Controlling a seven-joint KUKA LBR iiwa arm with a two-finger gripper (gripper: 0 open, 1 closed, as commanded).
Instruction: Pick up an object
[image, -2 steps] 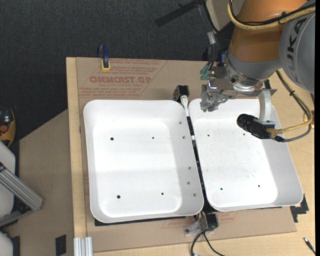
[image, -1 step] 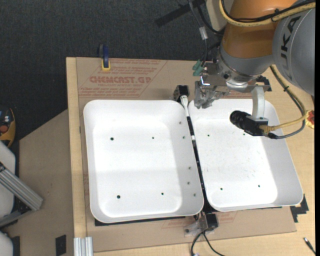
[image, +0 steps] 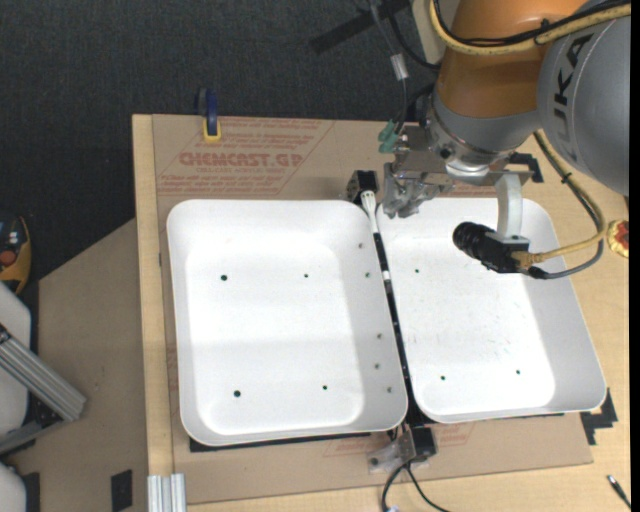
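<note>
**Arm reaching in from the upper right, wrist turned downward**

The grey KUKA arm (image: 600, 90) enters from the upper right corner of the camera view, its broad orange band (image: 490, 60) sitting just above the wrist. Below the band, a silver-grey wrist flange (image: 470, 150) points down and slightly to the left. The small metal two-finger gripper (image: 400, 200) hangs beneath it, its fingers too small and cluttered to read. A black cylindrical attachment (image: 485, 245) juts out from a pale bracket on the wrist's right side, with a yellowish cable (image: 580, 250) looping from it back toward the arm. Dark cables (image: 400, 40) run along the arm's upper left side.
</note>
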